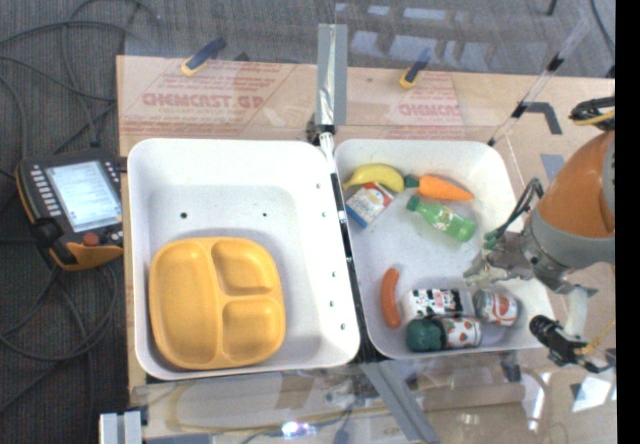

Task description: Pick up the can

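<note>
The gripper (492,267) hovers low over the right-hand bin (497,164), just above and to the left of the can (497,307), its dark linkage too tangled against the white floor to tell how it is set. The can lies on its side near the bin's lower right corner, red and white, close beneath the gripper's tip. Just left of it lies a black-and-white carton (433,302), and in front of both a dark green and red toy (443,334) rests against the near wall. A red sausage (389,296) lies further left. Toward the far wall sit a green bottle (441,218), a carrot (444,188), a banana (374,175) and a small box (367,204). In the left-hand bin (200,157), a yellow divided tray (217,301) lies flat. A teach pendant (70,204) rests beyond the tabletop (210,102).
</note>
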Controlling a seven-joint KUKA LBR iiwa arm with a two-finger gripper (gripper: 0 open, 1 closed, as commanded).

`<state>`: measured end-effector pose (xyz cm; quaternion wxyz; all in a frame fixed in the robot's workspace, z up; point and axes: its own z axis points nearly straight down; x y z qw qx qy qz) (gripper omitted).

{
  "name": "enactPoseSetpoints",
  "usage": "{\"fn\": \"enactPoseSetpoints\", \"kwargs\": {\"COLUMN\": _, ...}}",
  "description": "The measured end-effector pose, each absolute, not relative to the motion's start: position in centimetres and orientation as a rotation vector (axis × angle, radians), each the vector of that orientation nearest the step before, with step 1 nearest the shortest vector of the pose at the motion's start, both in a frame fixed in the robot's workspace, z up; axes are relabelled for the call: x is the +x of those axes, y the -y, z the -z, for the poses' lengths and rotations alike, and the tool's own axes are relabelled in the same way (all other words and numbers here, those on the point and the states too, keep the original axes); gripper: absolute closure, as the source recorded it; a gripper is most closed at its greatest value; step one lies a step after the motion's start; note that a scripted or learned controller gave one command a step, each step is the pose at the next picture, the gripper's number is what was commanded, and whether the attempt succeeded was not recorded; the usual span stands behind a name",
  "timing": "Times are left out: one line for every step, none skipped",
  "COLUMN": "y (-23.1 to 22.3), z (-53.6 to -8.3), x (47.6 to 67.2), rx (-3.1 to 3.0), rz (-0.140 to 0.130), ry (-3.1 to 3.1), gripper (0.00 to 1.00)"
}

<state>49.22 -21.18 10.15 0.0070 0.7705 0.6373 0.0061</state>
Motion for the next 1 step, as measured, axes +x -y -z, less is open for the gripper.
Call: {"fn": "enactPoseSetpoints", "kwargs": {"y": 20.97, "z": -10.13, "x": 49.25, "rx": 2.411, "rz": -0.021, "ry": -1.999, "gripper": 0.0}}
